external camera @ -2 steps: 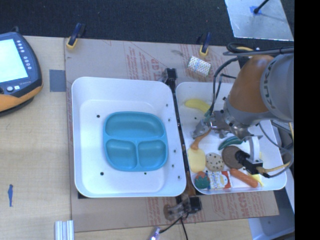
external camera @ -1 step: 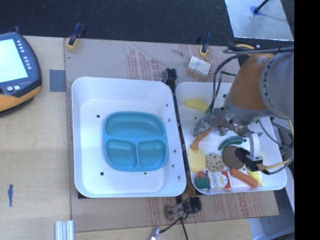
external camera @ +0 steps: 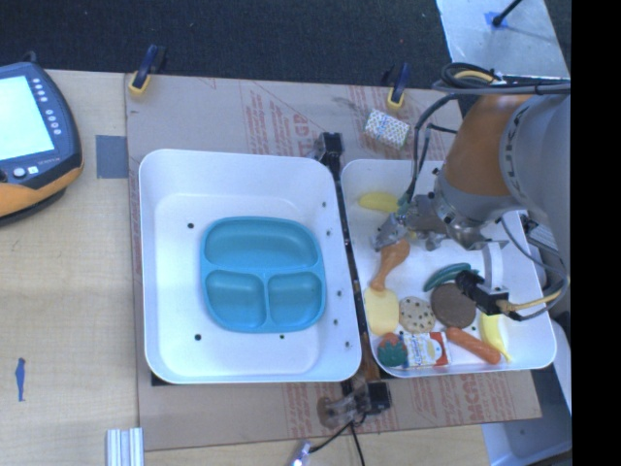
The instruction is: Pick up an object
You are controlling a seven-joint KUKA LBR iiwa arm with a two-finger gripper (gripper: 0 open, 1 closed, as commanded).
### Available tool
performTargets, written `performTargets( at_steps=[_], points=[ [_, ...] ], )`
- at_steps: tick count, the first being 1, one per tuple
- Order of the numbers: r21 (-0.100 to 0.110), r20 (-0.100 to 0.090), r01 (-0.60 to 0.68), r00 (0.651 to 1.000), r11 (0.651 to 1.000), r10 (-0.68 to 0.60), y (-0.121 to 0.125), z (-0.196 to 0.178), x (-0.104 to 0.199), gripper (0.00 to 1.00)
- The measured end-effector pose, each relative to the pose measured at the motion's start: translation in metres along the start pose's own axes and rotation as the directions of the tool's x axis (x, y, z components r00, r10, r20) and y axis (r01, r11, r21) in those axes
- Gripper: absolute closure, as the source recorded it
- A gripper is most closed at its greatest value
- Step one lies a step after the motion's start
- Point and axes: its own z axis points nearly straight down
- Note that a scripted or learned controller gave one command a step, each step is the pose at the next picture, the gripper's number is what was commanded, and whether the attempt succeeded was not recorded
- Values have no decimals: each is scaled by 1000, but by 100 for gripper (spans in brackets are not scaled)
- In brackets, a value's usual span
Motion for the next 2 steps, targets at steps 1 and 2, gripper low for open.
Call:
performTargets(
  at_steps=[1,2],
  points=[
    [3,1,1,1000,1000,-1,-8,0,1,0],
    [6,1,3,1000,1000,-3,-8,-10,0,100]
  ],
)
